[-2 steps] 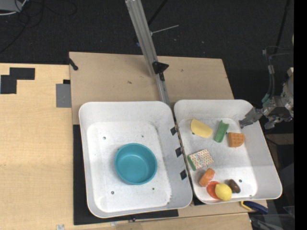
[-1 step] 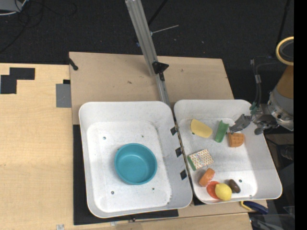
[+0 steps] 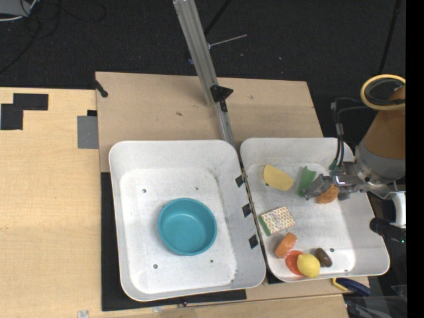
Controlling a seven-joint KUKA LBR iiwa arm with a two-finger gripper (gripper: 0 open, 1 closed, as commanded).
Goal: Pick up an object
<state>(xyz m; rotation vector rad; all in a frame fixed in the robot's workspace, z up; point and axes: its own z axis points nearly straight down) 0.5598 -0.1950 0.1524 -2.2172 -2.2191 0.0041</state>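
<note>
A: Where is our tool point(image 3: 329, 185) now?

B: Low in the right-hand white bin point(image 3: 371, 260), its tip among two pieces: a small orange chunk point(image 3: 326, 195) touching it on the near side and a green plastic block point(image 3: 308, 179) just to its left. We cannot tell whether it is spread or pinched, nor whether either piece sits in it.

A: So which step do we judge this?

B: The grasp itself, at the bottom of the reach. Next we need a firm pinch, then a straight lift to see what comes up.

A: And beyond it?

B: Further left lies a pale yellow wedge point(image 3: 277, 177); nearer us a patterned card box point(image 3: 276, 219), then an orange-red piece point(image 3: 285, 244), a yellow lemon-like ball point(image 3: 308, 265) and a dark brown lump point(image 3: 323, 257). Well off to the left, the other bin point(image 3: 132, 164) holds a teal round bowl point(image 3: 187, 226).
</note>
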